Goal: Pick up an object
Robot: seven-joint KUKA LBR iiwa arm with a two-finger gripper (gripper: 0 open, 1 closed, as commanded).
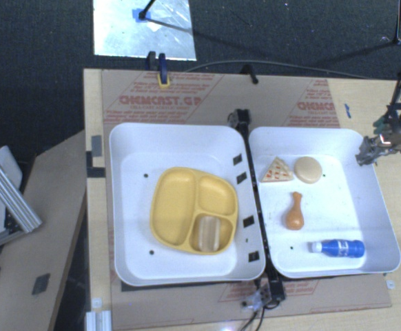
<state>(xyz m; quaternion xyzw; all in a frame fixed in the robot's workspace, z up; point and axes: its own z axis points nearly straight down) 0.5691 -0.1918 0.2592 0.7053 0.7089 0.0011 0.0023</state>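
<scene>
Raised over the bench at the right edge of the view, the gripper [367, 152] hangs above the far right rim of the right bin [382, 205]. It is small and blurred, so I cannot tell whether it is open or closed.

Four small objects lie on the floor of that bin, any of which could be the one to pick up. The bun [308, 169], round and pale, is nearest the gripper, though still well apart from it. Just beside the bun on its left is a triangular pizza slice [277, 170], close to the divide between the bins. Below these two, near the middle of the bin, lies an orange-brown drumstick [295, 211]. A blue bottle [338, 247] lies on its side near the front wall, white cap pointing left.

Across the divide, the left bin [118, 185] holds a yellow plate [187, 202] with three compartments. A pale, see-through item [207, 233], too unclear to name, rests in its front right compartment.

Both bins sit on a printed cardboard sheet [166, 98].

Judging from this, the task looks barely begun. All four objects rest on the bin floor and the gripper is off to one side. It has yet to move over an object, come down, close on it and lift.
</scene>
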